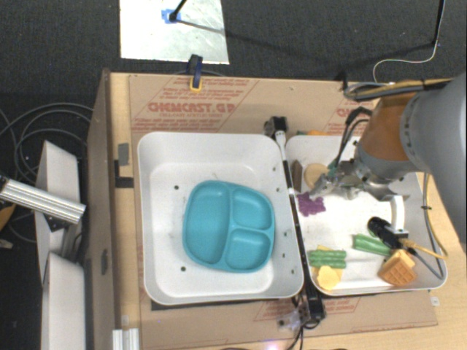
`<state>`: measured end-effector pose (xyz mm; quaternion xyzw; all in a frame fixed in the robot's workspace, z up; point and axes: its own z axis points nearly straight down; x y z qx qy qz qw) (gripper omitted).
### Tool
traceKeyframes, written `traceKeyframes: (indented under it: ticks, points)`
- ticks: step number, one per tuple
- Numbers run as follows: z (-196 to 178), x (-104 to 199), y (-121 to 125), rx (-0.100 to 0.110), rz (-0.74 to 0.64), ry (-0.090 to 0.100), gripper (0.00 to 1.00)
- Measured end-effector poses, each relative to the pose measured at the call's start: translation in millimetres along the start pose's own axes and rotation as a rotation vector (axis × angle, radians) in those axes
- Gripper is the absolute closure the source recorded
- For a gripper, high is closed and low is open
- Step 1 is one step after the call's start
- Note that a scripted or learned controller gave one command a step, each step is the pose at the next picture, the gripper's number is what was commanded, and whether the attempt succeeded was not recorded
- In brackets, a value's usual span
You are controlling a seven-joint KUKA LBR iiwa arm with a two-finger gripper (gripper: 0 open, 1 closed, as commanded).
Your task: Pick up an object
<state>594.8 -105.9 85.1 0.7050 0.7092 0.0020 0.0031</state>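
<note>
Camera view: the grey arm with its orange band (379,133) reaches in from the right and hangs over the upper part of the right white bin (423,283). The two-finger gripper (325,187) sits low at the bin's left wall, just above a small purple grape-like toy (312,205) and beside a round tan disc (316,173). How far the tool is open cannot be told from here, and nothing is seen in its hold.

The purple toy looks like the nearest candidate. To do this step well, the tool should be centred over the toy, kept clear of the bin wall, and brought straight down before closing.

Other candidates lie well apart toward the bin's near edge: a green bean-shaped toy (371,244), a yellow-green corn piece (327,257) and an orange waffle-textured block (398,268). The left white bin (157,195) holds a blue divided plastic plate (228,226).
</note>
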Motion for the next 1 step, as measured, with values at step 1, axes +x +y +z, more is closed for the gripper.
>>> traceKeyframes:
  ticks: [1]
  points:
    - [-0.2, 24.2, 47.7, 0.001, -0.002, 0.000, 0.00]
